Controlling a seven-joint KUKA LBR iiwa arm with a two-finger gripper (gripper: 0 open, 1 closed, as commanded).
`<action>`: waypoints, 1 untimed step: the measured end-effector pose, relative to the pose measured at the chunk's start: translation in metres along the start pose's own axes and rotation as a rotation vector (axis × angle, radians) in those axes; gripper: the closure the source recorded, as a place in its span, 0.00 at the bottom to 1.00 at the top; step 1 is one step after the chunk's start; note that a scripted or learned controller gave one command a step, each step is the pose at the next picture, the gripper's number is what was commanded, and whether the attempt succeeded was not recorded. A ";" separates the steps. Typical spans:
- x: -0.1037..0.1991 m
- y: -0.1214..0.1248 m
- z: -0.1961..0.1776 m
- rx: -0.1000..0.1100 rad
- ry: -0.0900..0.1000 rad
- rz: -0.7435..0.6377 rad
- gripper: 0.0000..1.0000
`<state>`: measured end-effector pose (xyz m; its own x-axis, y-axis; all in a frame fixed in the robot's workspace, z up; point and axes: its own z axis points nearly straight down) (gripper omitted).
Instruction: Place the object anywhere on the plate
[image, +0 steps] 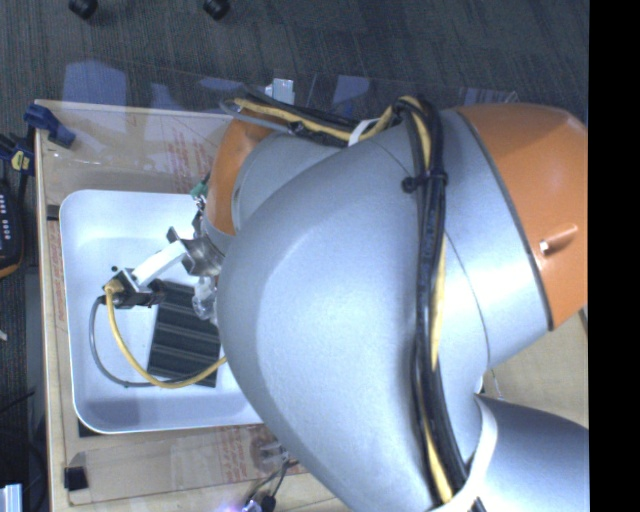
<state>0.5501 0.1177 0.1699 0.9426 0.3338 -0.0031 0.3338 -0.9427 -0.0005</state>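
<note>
The grey arm (380, 300) reaches in from the right, its orange-banded wrist (235, 170) bent leftward, the gripper (205, 262) pointing down at the left.

- Dark grey carpet floor (150, 40) running across top & down left side.
- Two black round feet (82, 8) sitting on it at top edge, well apart.
- Pale wood bench (130, 150) lying below the floor strip; raised wood edge going along its left.
- Blue clamp (48, 125) gripping bench's top-left corner.
- White bin (80, 320) lying on bench, its floor catching soft, even light.
- Small black block (75, 477) sitting nr bench's bottom-left corner.
</note>
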 end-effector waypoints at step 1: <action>0.069 -0.038 -0.080 -0.001 0.004 -0.121 1.00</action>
